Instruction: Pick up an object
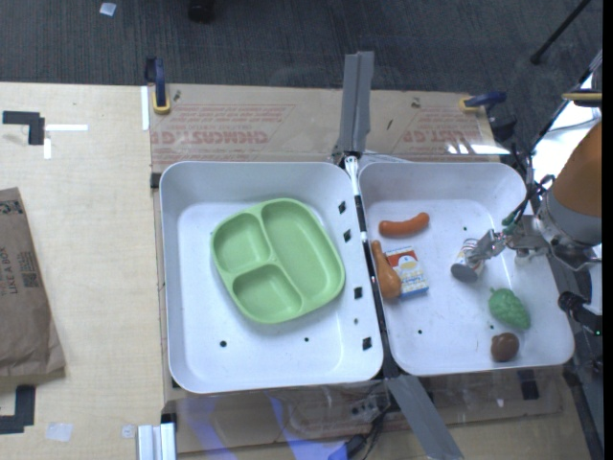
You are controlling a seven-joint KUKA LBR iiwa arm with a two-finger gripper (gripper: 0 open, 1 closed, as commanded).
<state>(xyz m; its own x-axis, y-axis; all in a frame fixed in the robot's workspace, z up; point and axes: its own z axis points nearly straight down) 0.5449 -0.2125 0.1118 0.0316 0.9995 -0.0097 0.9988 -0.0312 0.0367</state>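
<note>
Bench: lying pale and wooden across the left of the frame, bearing 2 white bins side by side.
Paper bag: lying flat at the far left edge, brown, printed side up.
Left bin: sitting at centre-left of the frame, holding 1 item.
Green plate: resting in the middle of the left bin, light green, with 3 compartments, turned at a slant.
Right bin: sitting at centre-right, touching the left bin along a shared edge.
Carrot: lying against the right bin's left wall, orange, running top to bottom.
Sausage: lying in the upper left part of the right bin, reddish orange, near the carrot's top end.
Small carton: lying just beside the carrot on its right, white with red and blue print.
Gripper: reaching in from the right edge of the frame, hanging low over the middle of the right bin; whether it is spread or closed cannot be told.
Green lumpy object: lying in the lower right part of the right bin, below and right of the gripper.
Brown round object: sitting near the right bin's lower right corner, just below the green lumpy object.
</note>
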